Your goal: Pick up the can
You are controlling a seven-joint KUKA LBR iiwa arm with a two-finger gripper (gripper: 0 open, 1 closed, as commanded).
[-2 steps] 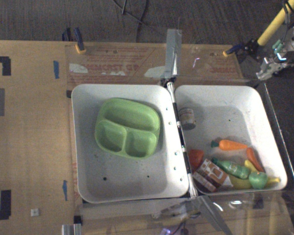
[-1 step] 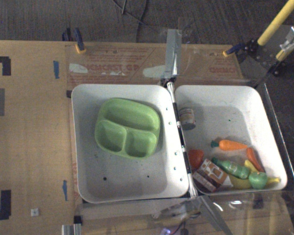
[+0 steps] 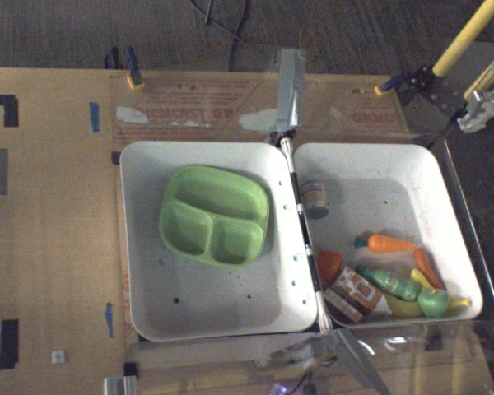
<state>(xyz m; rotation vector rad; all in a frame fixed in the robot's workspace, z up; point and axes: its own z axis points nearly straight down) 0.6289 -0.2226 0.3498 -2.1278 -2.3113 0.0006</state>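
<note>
Two white bins sit side by side on the cardboard-covered bench. In the right bin (image 3: 412, 167), a small can (image 3: 314, 198) stands hard against the left wall, by the divider (image 3: 297, 220) between the bins, leaving little room on that side; open floor lies to its right and toward the far wall. Toy food crowds the near corner: an orange carrot (image 3: 389, 243), a green bottle (image 3: 390, 283), a small carton (image 3: 354, 293). In the left bin (image 3: 140, 245), a green divided plate (image 3: 215, 215) fills the middle, with bare floor along the near edge.
</note>
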